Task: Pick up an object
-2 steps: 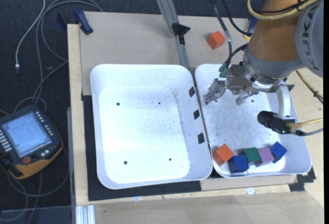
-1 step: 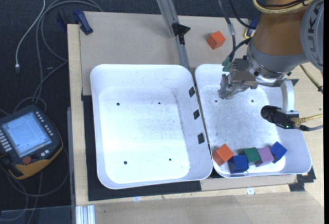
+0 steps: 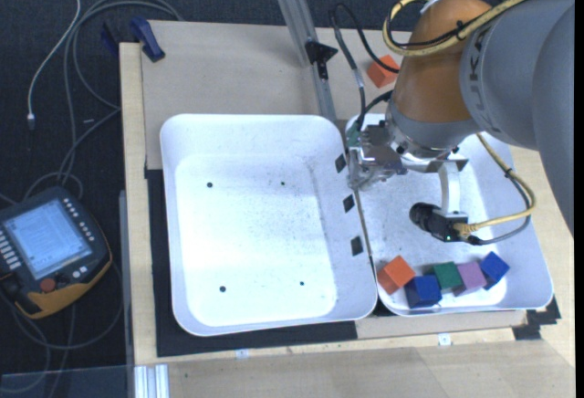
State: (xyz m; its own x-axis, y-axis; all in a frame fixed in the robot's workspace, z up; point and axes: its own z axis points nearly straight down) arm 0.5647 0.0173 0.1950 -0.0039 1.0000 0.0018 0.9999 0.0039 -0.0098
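- Nearest the camera, along the front wall of the right bin [image 3: 520, 291], five blocks lie in a curved row: an orange block [image 3: 397, 272], a dark blue block [image 3: 422, 290], a green block [image 3: 447, 277], a purple block [image 3: 471, 275] and a second blue block [image 3: 494, 267]. Each seems to touch its neighbour, though the slant makes the gaps hard to judge.
- The left bin [image 3: 182, 232] sits beside them, its right wall against the right bin's left wall.
- A little further in, a black fitting [image 3: 432, 218] with a yellow cable hangs off my wrist over the right bin's floor, well apart from the blocks.
- My jaws [image 3: 370, 161] sit over the back left corner of the right bin, near the shared wall. My own wrist and orange band cover most of them, so I cannot tell whether they are apart or together, and I see nothing between them.
- My body hides much of the right bin's back half.
- Behind my wrist, another orange object [image 3: 383, 72] lies on the worktop [image 3: 228, 68]; partly covered, so its shape is unclear.
- At the worktop's far left corner sits a blue clamp [image 3: 146, 38].
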